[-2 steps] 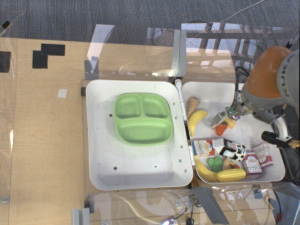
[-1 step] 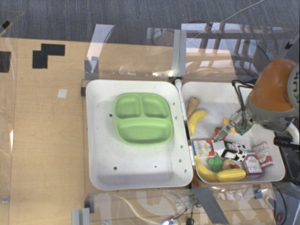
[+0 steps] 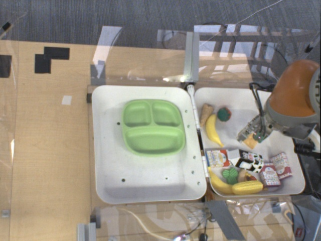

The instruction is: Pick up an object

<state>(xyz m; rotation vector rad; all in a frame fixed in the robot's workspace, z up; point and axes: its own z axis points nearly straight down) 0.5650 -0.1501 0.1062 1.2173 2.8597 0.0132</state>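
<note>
Banana lies at about 9 o'clock in the right bin, just beside the strawberry. It looks like light, stiff, smooth plastic; its middle seems the best place to grip. At 3 o'clock the gripper hangs above a small yellow piece; whether it is apart or together I cannot tell.

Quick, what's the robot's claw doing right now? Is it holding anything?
Gripper: low in the right bin, next to a small yellow-orange thing; whether it grips anything cannot be told.
</note>
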